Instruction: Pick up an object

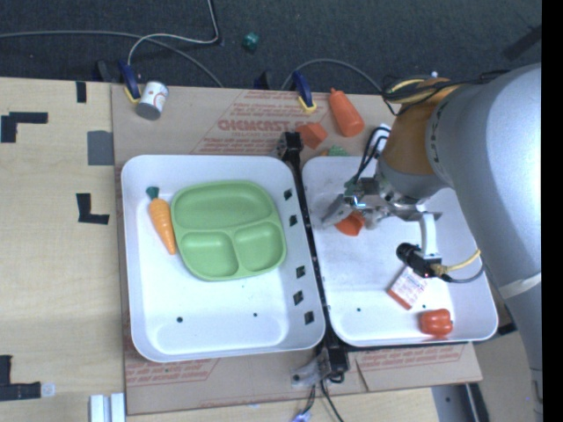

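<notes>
Underneath, cardboard-covered bench (255,126), two white bins (141,236), dark carpet (352,16) beyond.

Beside the smooth, glossy white plastic bins (141,262), the matt green plastic plate (230,229) is catching soft light, while printed brown cardboard (237,121) is lying dull under them.

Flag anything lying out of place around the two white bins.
Two orange toy pieces lie outside the bins on the cardboard behind them: a carrot-like one and a smaller chunk. A small white can lies tipped near the back left corner.
</notes>
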Available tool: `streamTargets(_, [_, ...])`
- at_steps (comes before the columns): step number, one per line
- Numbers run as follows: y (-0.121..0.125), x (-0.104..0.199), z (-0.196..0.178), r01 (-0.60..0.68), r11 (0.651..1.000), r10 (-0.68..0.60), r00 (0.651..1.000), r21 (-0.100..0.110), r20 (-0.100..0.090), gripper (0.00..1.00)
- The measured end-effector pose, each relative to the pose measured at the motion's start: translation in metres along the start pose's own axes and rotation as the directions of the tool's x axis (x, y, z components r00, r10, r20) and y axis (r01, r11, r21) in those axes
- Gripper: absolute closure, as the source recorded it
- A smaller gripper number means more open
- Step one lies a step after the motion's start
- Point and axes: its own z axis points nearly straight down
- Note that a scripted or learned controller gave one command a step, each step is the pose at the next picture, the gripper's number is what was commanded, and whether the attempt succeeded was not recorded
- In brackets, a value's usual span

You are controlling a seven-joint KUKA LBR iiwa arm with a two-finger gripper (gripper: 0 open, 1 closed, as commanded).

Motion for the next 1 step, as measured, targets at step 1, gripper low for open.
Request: streamTargets(1, [0.0179, -0.0032, 0.0005, 0.000, 1.000, 0.000, 1.000, 0.002, -0.001, 0.00])
